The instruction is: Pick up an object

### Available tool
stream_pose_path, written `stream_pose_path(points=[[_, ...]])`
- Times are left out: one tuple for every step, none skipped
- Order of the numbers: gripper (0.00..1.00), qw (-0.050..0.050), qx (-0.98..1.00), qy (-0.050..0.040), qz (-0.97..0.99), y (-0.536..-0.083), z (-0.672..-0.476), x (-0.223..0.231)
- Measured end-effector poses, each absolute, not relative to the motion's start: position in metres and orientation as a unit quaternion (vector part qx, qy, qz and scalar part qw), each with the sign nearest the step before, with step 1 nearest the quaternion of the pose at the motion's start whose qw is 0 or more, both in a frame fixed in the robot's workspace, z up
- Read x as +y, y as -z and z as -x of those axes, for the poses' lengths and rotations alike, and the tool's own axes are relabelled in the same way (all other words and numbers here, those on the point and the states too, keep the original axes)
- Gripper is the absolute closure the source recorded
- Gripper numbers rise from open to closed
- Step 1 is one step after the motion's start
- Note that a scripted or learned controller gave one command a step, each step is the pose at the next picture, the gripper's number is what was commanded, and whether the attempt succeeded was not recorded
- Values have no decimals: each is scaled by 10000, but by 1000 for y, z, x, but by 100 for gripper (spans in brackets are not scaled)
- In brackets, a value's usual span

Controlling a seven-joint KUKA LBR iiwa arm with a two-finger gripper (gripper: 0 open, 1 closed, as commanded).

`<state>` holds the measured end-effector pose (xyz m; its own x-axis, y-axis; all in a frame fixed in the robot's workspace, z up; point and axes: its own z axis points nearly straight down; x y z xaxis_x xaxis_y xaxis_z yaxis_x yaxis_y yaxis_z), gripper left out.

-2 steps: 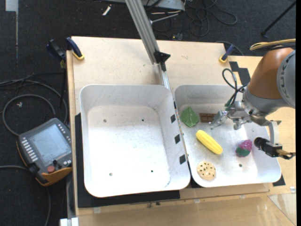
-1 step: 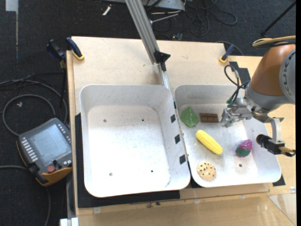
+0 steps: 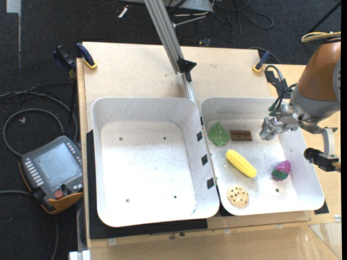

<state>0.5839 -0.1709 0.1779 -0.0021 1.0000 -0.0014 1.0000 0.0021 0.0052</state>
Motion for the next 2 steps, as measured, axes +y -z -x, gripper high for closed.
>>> stream_pose_path(points=[[100,22,7080,-12,-7062,-206,-585,-171],[100,7,7099,-17,-7043,-220,-595,-120]])
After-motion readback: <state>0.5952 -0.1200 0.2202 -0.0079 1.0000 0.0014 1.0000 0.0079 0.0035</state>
